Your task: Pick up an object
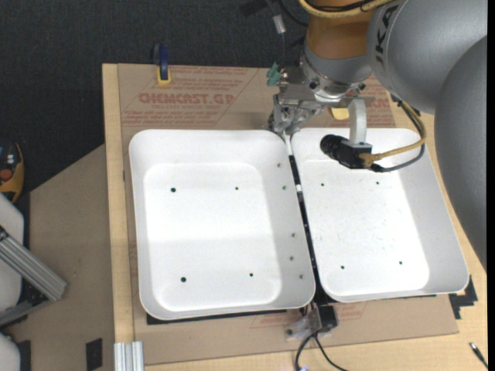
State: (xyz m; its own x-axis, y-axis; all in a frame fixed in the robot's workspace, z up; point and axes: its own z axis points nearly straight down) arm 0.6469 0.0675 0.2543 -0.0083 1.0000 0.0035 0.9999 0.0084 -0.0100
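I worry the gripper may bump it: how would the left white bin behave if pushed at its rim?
The left bin looks thin and shallow, so probably light and apt to slide. Its rim may flex somewhat. The gripper hangs near its far right corner.

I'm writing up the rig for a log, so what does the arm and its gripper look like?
The arm is thick, rounded and glossy grey, with an orange band above the wrist. Black cables loop over the band. The gripper is small, bare metal. A black cylindrical part hangs from a grey bracket, trailing a tan cable.
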